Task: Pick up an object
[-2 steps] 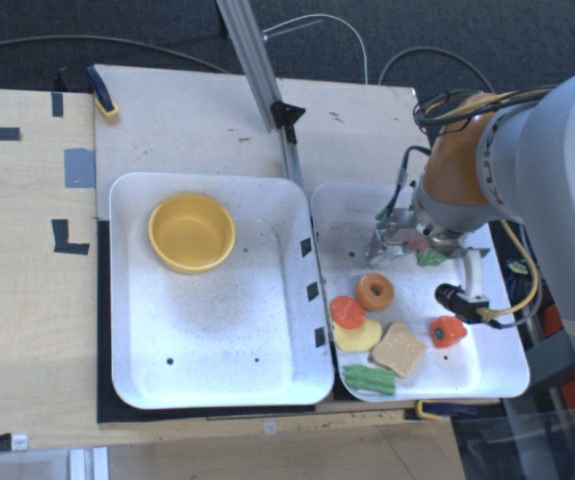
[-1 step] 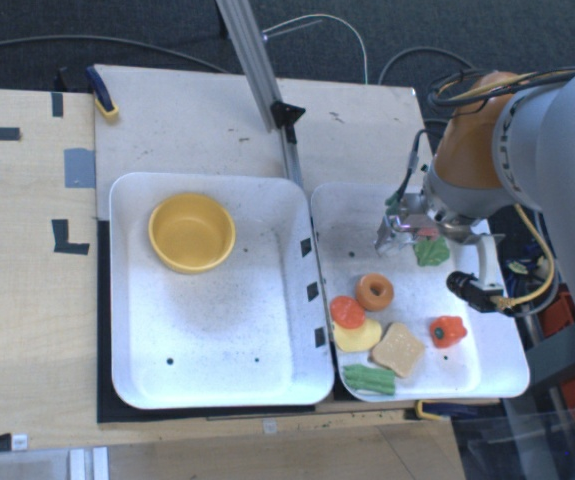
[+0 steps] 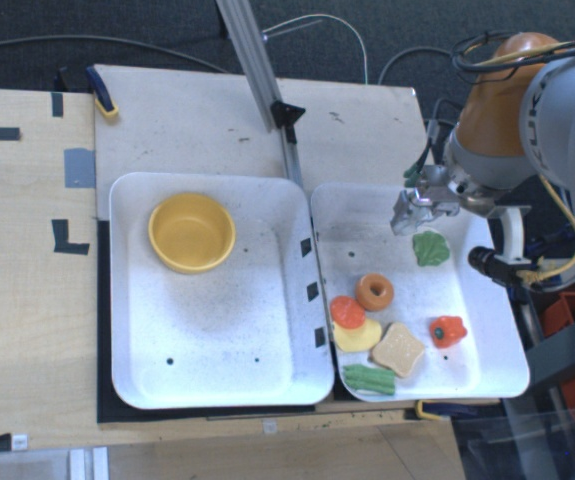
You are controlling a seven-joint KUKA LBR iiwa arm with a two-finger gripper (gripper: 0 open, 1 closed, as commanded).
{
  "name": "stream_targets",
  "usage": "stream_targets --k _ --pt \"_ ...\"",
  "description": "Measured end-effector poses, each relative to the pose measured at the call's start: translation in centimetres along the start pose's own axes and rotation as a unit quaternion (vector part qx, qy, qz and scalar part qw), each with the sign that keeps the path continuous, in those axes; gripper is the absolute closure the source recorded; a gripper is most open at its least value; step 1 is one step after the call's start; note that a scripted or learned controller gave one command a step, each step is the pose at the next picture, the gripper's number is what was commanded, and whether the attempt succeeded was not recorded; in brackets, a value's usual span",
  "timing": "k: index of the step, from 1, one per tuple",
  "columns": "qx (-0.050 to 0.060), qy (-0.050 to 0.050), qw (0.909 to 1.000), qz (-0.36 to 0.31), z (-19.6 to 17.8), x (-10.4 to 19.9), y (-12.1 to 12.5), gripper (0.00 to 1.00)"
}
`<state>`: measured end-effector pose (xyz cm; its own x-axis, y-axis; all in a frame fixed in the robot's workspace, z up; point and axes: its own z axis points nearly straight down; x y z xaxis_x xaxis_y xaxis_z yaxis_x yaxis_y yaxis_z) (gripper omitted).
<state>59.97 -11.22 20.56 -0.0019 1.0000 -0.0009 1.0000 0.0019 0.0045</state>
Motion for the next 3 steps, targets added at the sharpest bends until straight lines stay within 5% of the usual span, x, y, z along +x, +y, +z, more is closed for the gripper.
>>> stream_targets --k 1,3 --pt "0.003 0.000 1.0000 0.000 0.2 0.0 0.0 1.00" --pt "0.003 0.001 1.0000 -0.003 -0.9 11.4 2.1 1.00"
